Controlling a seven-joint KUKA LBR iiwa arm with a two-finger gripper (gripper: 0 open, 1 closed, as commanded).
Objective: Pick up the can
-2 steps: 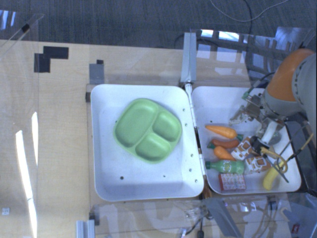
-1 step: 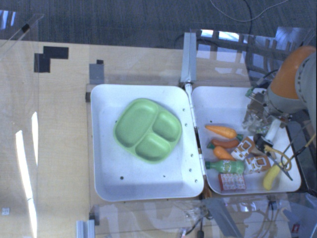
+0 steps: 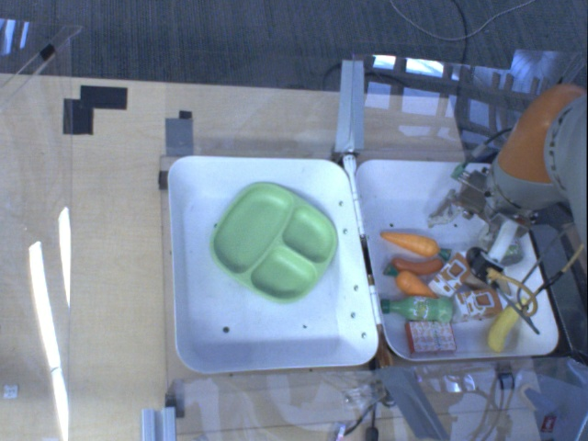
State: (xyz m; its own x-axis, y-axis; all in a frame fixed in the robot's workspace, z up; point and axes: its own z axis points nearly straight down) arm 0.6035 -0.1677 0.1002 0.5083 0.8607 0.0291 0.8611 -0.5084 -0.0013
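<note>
A short can [image 3: 430, 337] with a red patterned label lies on its side at the front of the right bin [image 3: 404, 191]. Just behind it lies a green bottle [image 3: 418, 308]. My gripper [image 3: 457, 204] hangs over the back right part of that bin, well behind the can and apart from it, with nothing seen in it. The grey arm with its orange band [image 3: 542, 145] comes in from the right.
Two orange carrots [image 3: 411, 243] [image 3: 415, 285], a brown sausage-like piece [image 3: 418, 266], several waffle-patterned pieces [image 3: 459, 278] and a yellow banana [image 3: 503, 329] crowd the right bin around the can. A green divided plate [image 3: 275, 240] sits in the left bin [image 3: 197, 338].
</note>
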